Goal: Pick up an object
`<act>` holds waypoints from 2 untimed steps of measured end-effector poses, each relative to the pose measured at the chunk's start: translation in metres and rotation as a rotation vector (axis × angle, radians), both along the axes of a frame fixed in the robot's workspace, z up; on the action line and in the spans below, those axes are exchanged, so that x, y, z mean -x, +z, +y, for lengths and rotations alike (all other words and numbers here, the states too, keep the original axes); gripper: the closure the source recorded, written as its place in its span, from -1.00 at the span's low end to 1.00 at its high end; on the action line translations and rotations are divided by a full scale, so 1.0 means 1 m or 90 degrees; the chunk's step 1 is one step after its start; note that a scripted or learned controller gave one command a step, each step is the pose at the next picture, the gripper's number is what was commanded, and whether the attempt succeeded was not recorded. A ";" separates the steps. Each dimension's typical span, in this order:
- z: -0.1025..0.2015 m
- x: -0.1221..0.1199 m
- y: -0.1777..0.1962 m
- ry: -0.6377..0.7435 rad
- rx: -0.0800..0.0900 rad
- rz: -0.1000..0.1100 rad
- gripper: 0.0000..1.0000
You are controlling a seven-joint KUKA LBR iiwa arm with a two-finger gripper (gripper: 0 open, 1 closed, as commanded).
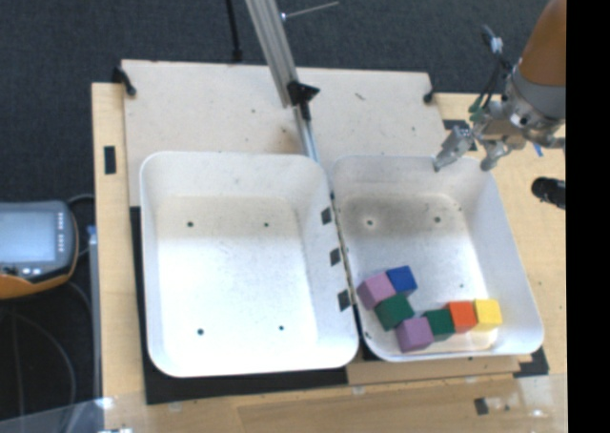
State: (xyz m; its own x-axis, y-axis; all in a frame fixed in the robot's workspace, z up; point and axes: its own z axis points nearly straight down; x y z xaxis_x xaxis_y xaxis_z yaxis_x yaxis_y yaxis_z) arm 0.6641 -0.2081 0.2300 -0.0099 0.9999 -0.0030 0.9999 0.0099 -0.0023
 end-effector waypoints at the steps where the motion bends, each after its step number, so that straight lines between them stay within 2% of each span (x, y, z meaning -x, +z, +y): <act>1: 0.032 0.027 0.082 -0.002 -0.001 -0.008 -1.00; 2: 0.042 0.046 0.270 -0.003 0.000 -0.009 -1.00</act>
